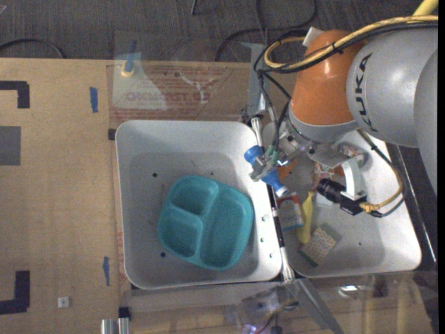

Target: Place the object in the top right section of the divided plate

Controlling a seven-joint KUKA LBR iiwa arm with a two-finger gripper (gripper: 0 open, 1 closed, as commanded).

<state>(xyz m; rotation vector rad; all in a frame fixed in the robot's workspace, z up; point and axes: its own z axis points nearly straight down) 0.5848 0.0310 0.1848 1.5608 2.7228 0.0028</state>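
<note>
arm (361, 82) nearest, gripper (268, 164) over the bin seam; grip state cannot be told. plate (205, 221) sections bare; placement not yet done.

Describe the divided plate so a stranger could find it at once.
Start at the two white bins; take the left bin, away from the arm. The divided plate lies flat on its floor, toward the near right corner. It is teal with three sunken sections, unlike the small clutter in the right bin.
</note>
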